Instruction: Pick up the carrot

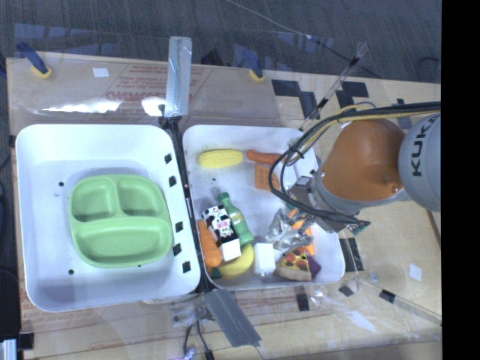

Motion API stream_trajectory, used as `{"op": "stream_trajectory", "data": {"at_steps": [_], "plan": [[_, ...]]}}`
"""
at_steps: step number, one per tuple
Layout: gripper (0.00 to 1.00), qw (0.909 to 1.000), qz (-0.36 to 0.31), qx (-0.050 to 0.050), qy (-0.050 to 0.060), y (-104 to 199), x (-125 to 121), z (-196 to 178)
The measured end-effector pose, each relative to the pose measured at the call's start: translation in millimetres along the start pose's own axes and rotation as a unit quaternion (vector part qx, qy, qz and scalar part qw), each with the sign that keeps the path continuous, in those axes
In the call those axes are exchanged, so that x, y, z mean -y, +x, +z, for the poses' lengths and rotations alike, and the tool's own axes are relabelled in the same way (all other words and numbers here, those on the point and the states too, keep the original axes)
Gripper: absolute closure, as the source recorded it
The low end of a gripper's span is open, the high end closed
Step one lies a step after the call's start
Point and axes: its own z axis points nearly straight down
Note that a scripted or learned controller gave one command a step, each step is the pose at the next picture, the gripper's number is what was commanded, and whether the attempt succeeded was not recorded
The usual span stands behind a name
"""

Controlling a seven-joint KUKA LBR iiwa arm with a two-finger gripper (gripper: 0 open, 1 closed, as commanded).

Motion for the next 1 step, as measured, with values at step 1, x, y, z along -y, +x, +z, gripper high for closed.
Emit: {"op": "stream_trajectory", "data": {"at_steps": [1], "plan": [[1.0, 1.0, -0.003, 0.001, 0.001, -2.9, -0.2, -10.3]]}}
